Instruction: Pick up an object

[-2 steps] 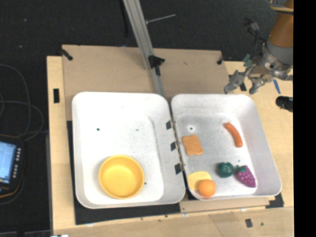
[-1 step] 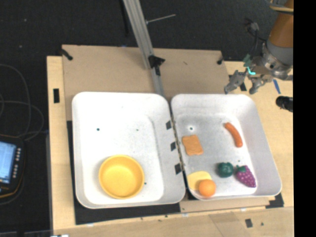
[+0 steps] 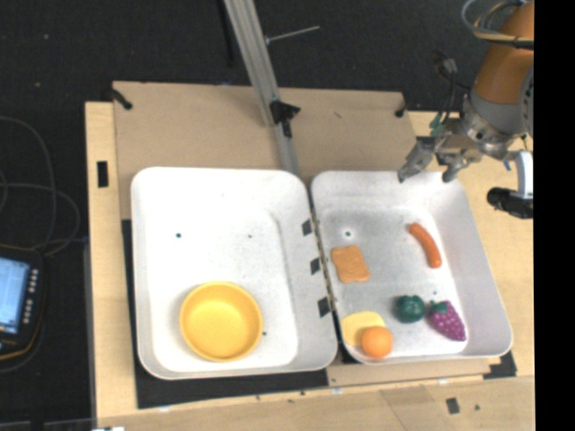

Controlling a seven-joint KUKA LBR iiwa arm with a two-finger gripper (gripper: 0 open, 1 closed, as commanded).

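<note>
My gripper [image 3: 429,171] hangs over the far right corner of the right bin [image 3: 377,196], its two fingers spread open with nothing between them. In that bin lie an orange carrot-like stick [image 3: 425,243], a tan slice of toast [image 3: 349,264], a dark green vegetable [image 3: 410,309], a purple bunch of grapes [image 3: 446,320], and an orange ball [image 3: 376,341] resting on a pale yellow piece [image 3: 359,322]. The carrot stick is the nearest of them, a short way below the gripper.
The left bin [image 3: 216,205] holds a yellow bowl [image 3: 221,321] near its front. A slanted metal pole [image 3: 260,70] rises behind the seam between the bins. A handheld screen [image 3: 13,299] sits off the bench at the left.
</note>
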